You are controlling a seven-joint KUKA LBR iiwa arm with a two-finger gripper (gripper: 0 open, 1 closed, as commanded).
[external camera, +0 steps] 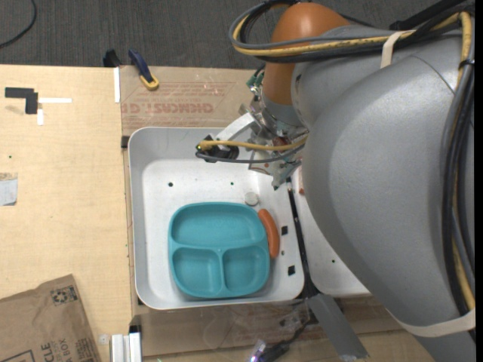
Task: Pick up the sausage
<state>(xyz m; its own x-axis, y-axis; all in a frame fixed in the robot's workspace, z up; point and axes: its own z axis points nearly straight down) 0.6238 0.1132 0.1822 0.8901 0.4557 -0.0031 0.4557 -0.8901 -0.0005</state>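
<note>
The sausage [269,232] lies on the floor of the left bin [155,176], along the right rim of the plate [219,207], touching it or just beside it. It is a short, smooth, orange-red cylinder with rounded ends, probably a plastic toy by its sheen. Lying flat and lengthwise against the rim, it leaves one long side free toward the bin's right wall, so a grasp across its width looks feasible, though the rim may crowd one side.

The plate is teal, glossy, rounded at the corners and split into three compartments, all bare. A small pale round thing [251,199] sits near the plate's upper right corner; what it is I cannot say.

The gripper [278,164] hangs over the bin's upper right part, near the sausage but not over it. The wrist and cables hide its tip, so whether it is spread or closed I cannot tell. It holds nothing visible.

The bin is shallow, white and matte.
</note>
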